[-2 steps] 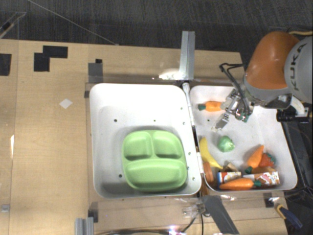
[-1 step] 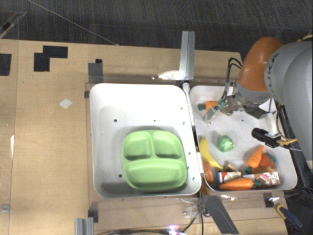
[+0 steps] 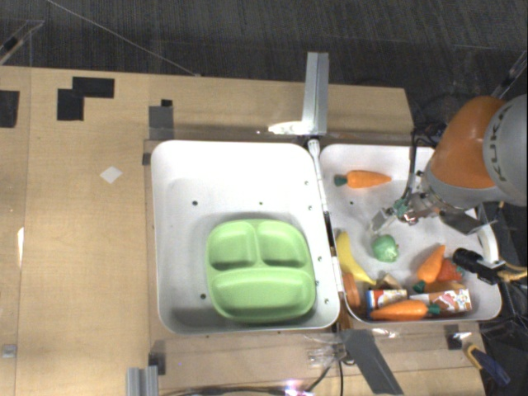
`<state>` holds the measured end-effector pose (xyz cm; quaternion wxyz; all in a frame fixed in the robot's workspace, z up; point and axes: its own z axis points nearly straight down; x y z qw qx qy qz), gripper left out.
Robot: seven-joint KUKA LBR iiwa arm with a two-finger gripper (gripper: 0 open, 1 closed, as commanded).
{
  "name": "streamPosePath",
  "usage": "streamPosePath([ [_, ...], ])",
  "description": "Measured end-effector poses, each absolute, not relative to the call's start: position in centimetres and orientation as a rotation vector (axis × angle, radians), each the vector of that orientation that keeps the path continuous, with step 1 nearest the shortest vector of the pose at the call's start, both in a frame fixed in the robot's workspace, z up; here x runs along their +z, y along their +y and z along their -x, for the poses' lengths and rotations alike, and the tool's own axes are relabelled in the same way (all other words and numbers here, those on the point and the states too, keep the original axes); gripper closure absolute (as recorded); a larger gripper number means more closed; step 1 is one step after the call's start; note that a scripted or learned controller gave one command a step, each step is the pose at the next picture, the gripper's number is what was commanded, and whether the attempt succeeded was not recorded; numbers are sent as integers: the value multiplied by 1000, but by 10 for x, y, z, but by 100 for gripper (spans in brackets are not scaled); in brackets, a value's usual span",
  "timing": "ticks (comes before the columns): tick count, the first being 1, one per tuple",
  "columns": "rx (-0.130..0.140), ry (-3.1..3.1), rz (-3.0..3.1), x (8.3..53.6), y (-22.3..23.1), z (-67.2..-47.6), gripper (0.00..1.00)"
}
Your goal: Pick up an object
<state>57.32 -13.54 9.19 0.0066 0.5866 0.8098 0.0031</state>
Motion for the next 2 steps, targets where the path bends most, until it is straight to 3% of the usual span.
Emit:
streamPosePath([
  [1, 17, 2522, -1839, 93, -118, -529, 0],
  [2, 20, 2498, -1861, 94, -96, -497, 0],
])
